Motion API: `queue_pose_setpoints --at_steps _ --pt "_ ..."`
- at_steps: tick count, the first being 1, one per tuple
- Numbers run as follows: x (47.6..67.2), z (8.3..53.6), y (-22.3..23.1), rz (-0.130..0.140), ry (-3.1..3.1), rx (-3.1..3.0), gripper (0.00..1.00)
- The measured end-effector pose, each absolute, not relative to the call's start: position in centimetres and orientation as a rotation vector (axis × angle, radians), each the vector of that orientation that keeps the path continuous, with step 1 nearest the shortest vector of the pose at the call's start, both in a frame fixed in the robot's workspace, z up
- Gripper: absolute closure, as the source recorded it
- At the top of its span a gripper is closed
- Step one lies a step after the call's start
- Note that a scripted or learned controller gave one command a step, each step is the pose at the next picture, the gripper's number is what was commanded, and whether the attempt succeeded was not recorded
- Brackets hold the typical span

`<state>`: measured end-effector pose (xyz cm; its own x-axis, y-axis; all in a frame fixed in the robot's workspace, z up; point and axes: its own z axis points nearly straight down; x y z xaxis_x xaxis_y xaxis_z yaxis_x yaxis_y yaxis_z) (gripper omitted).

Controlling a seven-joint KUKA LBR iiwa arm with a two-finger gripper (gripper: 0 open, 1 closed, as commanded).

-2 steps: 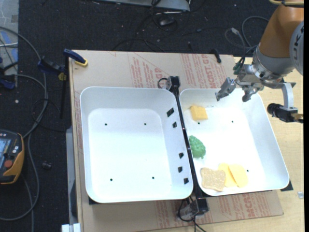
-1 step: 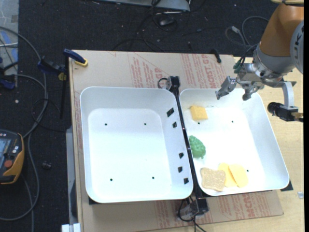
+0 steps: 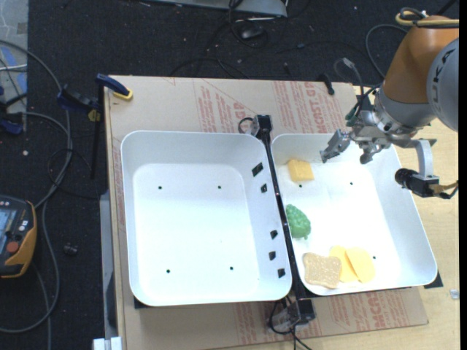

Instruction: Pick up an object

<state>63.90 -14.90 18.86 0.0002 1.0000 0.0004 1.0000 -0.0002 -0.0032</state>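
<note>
The arm (image 3: 423, 64) comes in from the right, its orange band above the wrist plain to see, and its jaws (image 3: 352, 149) hang over the far part of the right bin (image 3: 408, 217). The 2 fingers stand spread apart, with nothing between them; one points down to the left, the other sits a little to its right.

In that right bin lie 4 things. A yellow block (image 3: 300, 170) rests near the far left corner, just beside the left finger but apart from it. A green lump (image 3: 298, 221) sits against the bin's left wall, about halfway along. At the near edge a tan slice (image 3: 322, 270) like bread lies flat, touching a yellow piece (image 3: 354, 263) on its right, which seems partly tucked beside it.

The left bin (image 3: 131, 195) sits just beside the right one, a black divider strip (image 3: 273, 210) between them. Both rest on a brown cardboard sheet (image 3: 219, 97) covering the table. A blue and yellow clamp (image 3: 113, 86) grips the far left corner of the sheet.
</note>
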Motion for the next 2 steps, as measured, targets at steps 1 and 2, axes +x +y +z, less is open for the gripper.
queue_pose_setpoints --at_steps 1,2 --pt "63.4 12.8 -15.5 0.005 -2.218 -2.219 0.00" --pt "63.3 8.7 -15.4 0.002 -2.220 -2.220 0.00"
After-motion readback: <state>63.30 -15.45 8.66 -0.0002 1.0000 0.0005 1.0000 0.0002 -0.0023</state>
